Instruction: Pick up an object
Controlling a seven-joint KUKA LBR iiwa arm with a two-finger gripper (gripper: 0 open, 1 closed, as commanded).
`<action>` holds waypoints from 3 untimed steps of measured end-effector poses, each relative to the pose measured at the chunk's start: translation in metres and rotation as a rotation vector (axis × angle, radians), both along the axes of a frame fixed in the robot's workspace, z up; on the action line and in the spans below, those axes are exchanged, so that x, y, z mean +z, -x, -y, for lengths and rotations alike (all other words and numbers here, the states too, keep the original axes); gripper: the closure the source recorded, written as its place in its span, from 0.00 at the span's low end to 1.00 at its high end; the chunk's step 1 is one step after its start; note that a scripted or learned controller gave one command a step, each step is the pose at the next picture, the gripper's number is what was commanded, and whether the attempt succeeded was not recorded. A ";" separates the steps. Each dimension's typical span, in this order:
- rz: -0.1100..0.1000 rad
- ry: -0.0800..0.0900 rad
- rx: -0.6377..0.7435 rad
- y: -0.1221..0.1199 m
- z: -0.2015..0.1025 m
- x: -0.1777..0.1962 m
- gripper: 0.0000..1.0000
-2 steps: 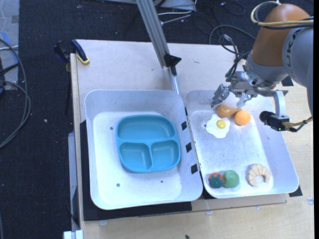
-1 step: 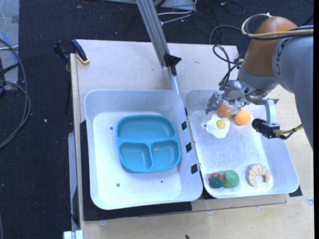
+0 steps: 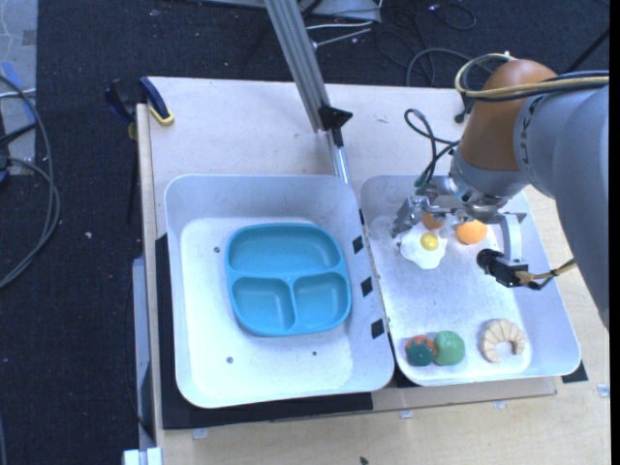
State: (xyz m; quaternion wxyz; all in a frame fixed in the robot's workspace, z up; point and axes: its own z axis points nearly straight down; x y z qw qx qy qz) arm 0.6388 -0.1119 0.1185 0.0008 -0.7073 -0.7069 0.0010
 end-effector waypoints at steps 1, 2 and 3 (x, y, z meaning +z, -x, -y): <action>0.008 0.004 0.000 -0.002 0.001 -0.024 0.00; 0.016 0.007 0.000 -0.004 0.002 -0.010 1.00; 0.006 0.000 0.001 -0.002 0.000 0.032 1.00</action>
